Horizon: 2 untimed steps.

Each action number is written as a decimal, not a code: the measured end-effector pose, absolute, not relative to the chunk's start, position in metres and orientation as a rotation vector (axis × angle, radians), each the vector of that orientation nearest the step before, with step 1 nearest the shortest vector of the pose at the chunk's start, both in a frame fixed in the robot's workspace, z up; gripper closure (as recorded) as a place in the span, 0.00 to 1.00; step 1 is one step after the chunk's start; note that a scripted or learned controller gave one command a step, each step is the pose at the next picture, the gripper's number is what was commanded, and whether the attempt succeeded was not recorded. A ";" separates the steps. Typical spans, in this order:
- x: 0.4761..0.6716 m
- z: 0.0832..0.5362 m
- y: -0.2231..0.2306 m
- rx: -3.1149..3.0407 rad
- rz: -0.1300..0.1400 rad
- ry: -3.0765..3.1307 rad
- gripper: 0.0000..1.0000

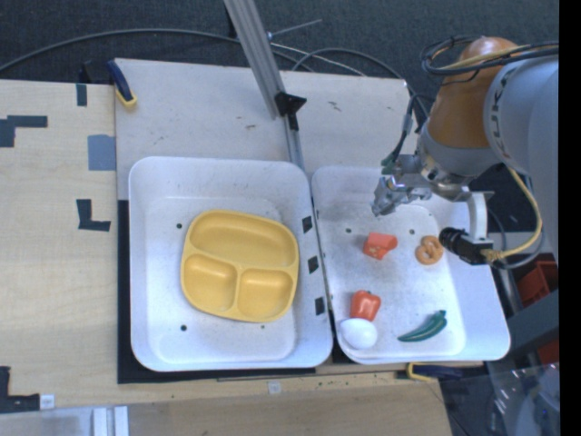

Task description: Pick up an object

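Note:
The right bin [472, 321] holds several small items: a red-orange block [379, 244], a tan ring-shaped piece [428, 251], a red pepper-like piece [365, 304], a white egg-shaped item [358, 333] and a green chili [424, 327]. My gripper [388, 198] hangs over the upper part of this bin, above and slightly right of the red-orange block, apart from it. Nothing shows between its tips.
The left bin [150, 243] carries a yellow divided plate [241, 265]. A grey metal pole [259, 48] slants across the bench behind the bins. Cables [318, 57] lie on the bench's far side, and a blue-yellow tool [122, 84] rests at the back left.

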State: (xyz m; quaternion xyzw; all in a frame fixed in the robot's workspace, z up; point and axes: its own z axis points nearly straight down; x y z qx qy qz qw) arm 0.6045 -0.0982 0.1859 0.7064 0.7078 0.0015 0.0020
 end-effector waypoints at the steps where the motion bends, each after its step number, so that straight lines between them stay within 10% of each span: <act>1: 0.607 0.230 -0.093 2.216 0.004 2.222 1.00; 2: 0.607 0.254 -0.092 2.219 0.002 2.223 1.00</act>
